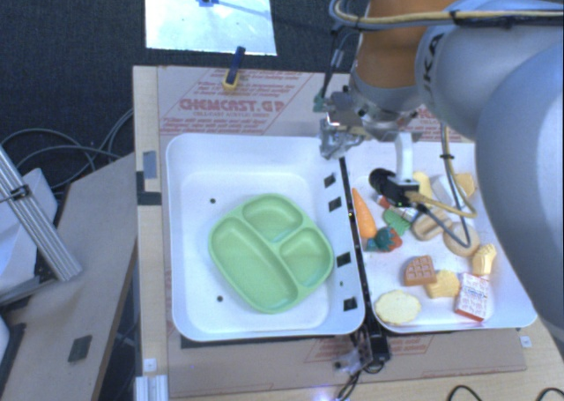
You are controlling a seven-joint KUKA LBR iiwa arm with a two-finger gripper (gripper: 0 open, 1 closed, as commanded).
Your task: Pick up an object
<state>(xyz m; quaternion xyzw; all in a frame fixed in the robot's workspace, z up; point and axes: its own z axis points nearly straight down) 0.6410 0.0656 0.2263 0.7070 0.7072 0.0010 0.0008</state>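
The right bin (pixel 515 307) holds several toy foods. An orange carrot (pixel 362 212) lies along its left wall, with a green piece (pixel 386 237) at its near end. Closer to the front are a brown waffle (pixel 419 268), a yellow block (pixel 446 285), a pale round biscuit (pixel 397 307) and a red-and-white packet (pixel 473 295). A tan pretzel (pixel 438 225) lies mid-bin. My gripper (pixel 336 141) hangs over the far end of the divider between the bins, above and behind the carrot, with nothing seen in it.
A green divided plate (pixel 270 252) lies in the left bin (pixel 189 214). The big grey arm covers the right bin's far right part. Another yellow piece (pixel 484 258) sits near the right wall.
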